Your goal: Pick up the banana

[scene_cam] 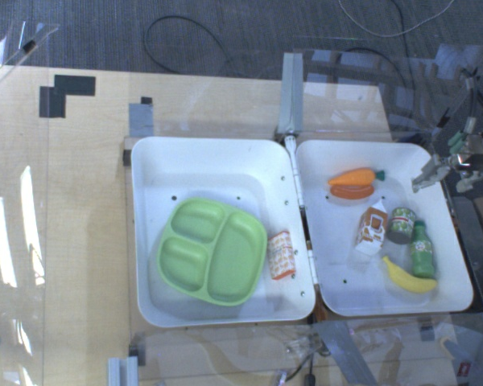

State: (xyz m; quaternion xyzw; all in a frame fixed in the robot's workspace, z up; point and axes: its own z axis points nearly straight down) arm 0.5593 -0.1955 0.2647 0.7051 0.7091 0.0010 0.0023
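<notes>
The yellow banana [408, 277] lies in the right bin [338, 292], near its front right corner, curved and flat on the floor. A green bottle [422, 250] lies just behind it, almost touching. My gripper [444, 168] hovers over the right bin's far right rim, well behind the banana and apart from it, with nothing seen in it.
The right bin also holds an orange carrot [353, 182], a small brown-and-white carton [372, 227] and a dark can [401, 224]. In the left bin [149, 215] sit a green divided plate [212, 251] and a small printed can [281, 255].
</notes>
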